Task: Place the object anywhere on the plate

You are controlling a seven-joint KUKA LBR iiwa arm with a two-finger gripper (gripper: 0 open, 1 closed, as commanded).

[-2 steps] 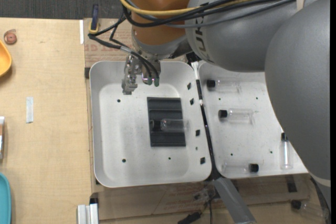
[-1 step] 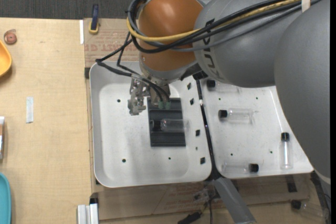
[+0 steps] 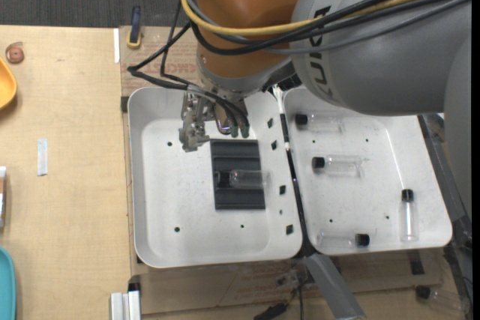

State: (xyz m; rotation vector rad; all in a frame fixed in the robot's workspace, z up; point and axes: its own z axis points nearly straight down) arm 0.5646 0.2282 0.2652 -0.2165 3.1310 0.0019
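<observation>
The grey and orange arm (image 3: 300, 26) looms over the left bin (image 3: 161, 236), where the black plate (image 3: 238, 195) lies near the middle. A clear vial (image 3: 244, 177) already lies on the plate, so placing looks done; next, lifting clear. The gripper (image 3: 196, 127) hovers just beyond the plate's far left corner; its opening cannot be told. Wooden bench (image 3: 67, 161), dark carpet beyond.

One fixed camera looks down on the bench (image 3: 60, 161) from above at a slant, near enough that the two white bins fill most of the middle. The left bin (image 3: 161, 236) sits centre, the right bin (image 3: 375, 232) beside it. The arm (image 3: 360, 26) enters from the right, looming large and close under the lens.
</observation>
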